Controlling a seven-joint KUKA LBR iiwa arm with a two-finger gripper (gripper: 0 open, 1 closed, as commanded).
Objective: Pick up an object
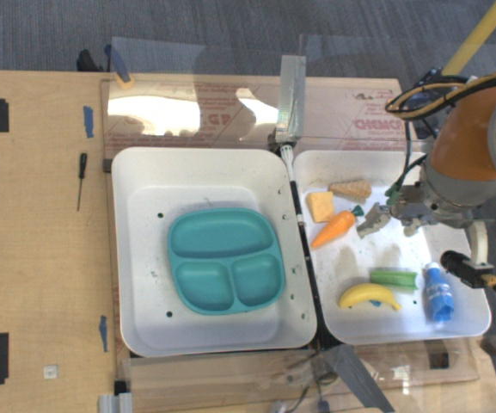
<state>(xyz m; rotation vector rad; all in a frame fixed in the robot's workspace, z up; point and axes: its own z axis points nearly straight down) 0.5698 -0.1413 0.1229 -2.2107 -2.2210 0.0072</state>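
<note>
**Carrot lies just left of the claw**

In the right bin (475,321), the claw (373,222) hovers low with nothing between its fingers; whether they are spread or pressed together I cannot tell. The carrot (333,228) sits just to its left in the camera view, long axis slanting up toward the claw, likely the nearest target.
</note>
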